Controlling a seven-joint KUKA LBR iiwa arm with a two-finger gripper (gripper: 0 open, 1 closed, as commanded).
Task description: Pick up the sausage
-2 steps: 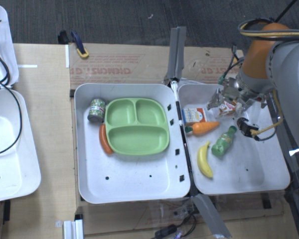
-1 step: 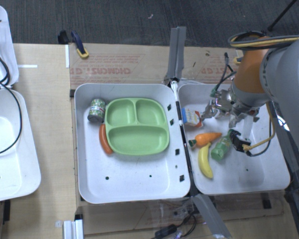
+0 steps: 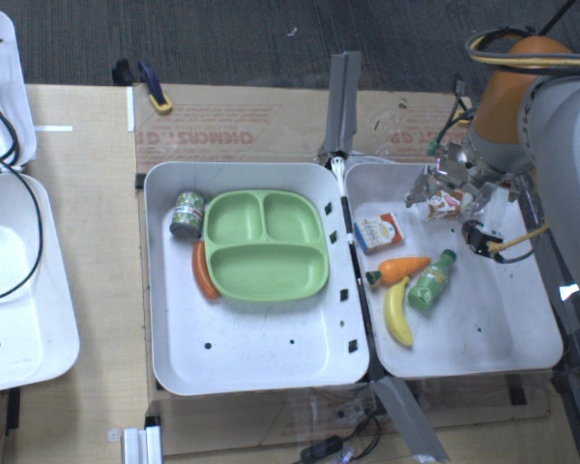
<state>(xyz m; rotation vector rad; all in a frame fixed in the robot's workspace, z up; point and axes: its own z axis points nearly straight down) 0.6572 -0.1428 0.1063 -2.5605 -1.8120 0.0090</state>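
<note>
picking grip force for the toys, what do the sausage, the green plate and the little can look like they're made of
Sausage: probably smooth moulded plastic, uniform orange-red, with no visible texture.
Green plate: looks like matte plastic, one even pale green, rounded moulded dividers.
Can: likely toy plastic or thin metal with a printed label and a grey top; too small to tell which.

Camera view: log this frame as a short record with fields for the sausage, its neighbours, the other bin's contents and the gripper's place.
sausage: lying in the left bin, against the green tray's left edge
neighbours: green tray; small can above the sausage
right bin: carrot, banana, green bottle, small carton
gripper: over the right bin's upper part, far from the sausage
</note>
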